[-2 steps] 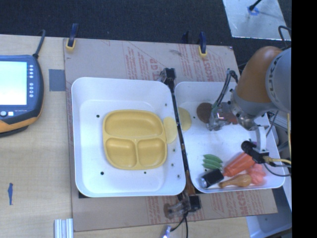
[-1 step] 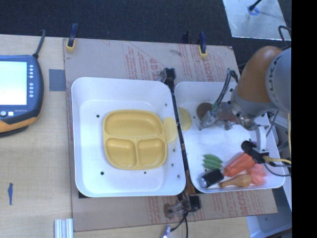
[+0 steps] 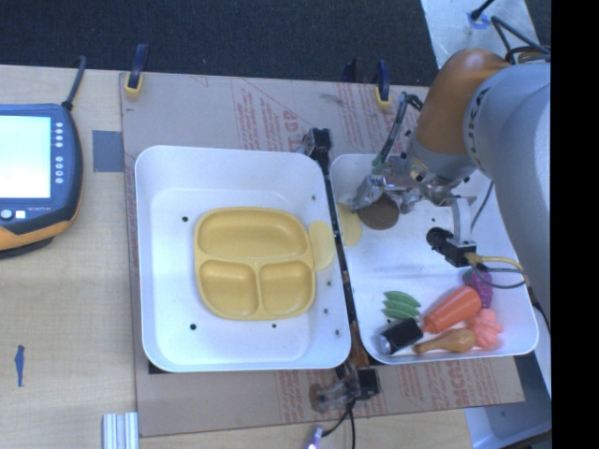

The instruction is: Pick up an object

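Note:
My gripper (image 3: 382, 197) is low over the far left part of the right bin (image 3: 524, 344). It stands directly above a brown round object (image 3: 380, 217), which partly shows beneath it. A pale yellow flat piece (image 3: 348, 226) lies just left of the brown object, against the bin's left wall. Nearer the front of that bin lie a green pea pod (image 3: 401, 301), an orange carrot (image 3: 451, 309), a pink toy (image 3: 486, 327), purple grapes (image 3: 481, 282), a black block (image 3: 401, 335) and a tan piece (image 3: 447, 342).
The left bin (image 3: 154, 251) holds a yellow divided plate (image 3: 255, 262). A tablet-like pendant (image 3: 33, 171) rests on the bench at far left. The arm's grey body and orange band (image 3: 468, 87) cover the right bin's far right corner. A black cable end (image 3: 449, 245) hangs mid-bin.

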Controlling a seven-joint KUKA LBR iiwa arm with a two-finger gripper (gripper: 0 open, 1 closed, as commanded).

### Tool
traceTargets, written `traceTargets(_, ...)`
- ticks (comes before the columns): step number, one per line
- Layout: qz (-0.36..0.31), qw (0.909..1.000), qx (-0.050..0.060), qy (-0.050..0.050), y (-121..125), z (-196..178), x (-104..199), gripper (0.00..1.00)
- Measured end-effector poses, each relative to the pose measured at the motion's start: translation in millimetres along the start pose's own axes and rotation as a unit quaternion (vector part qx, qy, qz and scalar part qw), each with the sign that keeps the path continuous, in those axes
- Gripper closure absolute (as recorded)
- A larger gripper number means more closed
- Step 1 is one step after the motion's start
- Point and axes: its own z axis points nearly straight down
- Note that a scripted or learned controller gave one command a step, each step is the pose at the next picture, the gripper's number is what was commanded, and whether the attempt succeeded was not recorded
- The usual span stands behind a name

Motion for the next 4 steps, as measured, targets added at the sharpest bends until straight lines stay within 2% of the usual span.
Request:
traceTargets(1,0.0,1.0,-0.001,0.0,10.2,-0.1,-15.3,0.0)
traceTargets(2,0.0,1.0,0.001,0.0,7.8,0.2,-6.6,0.0)
traceTargets(3,0.0,1.0,-0.001,0.0,10.2,-0.2,-16.2,0.0)
traceTargets(4,0.0,1.0,0.001,0.0,9.8,0.0,-10.0,0.0)
